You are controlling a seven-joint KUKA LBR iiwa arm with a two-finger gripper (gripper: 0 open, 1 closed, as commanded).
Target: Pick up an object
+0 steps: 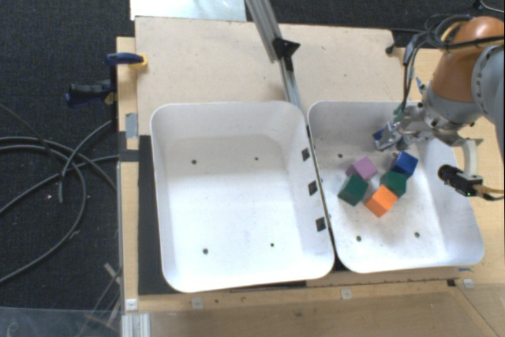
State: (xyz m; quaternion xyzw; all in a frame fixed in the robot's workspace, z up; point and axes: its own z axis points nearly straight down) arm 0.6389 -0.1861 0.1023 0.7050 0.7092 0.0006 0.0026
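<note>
Right bin (pixel 442 252): shallow white plastic bin, sitting at 3 o'clock of the bench; it is holding all the small blocks, so every pick candidate is lying within the arm's short reach from the right
Left bin (pixel 229 193): matching shallow white plastic bin at 9 o'clock, touching the right one along a shared edge
Block cluster: five small cubes are bunching near the middle of the right bin, probably too tight for easy finger entry
Purple block (pixel 364 168): small lilac cube, sitting at 11 o'clock of the cluster
Dark green block (pixel 353 189): small cube at 8 o'clock, touching or nearly touching the purple one
Orange block (pixel 381 201): small cube at 6 o'clock, the most exposed on its outer side, so I am judging it the likeliest target
Second green block (pixel 394 182): small cube wedging between orange and blue
Blue block (pixel 405 163): small cube at 1 o'clock, nearest the tool
Gripper (pixel 389 135): grey two-finger tool on the orange-banded arm, hovering at 12 o'clock of the cluster, just beside the blue block, apparently lining up a descent
Jaw state: I cannot tell; the tool is reading as a blur of metal and cable
Task status: no block is sitting in the tool; all five are resting on the bin floor
</note>
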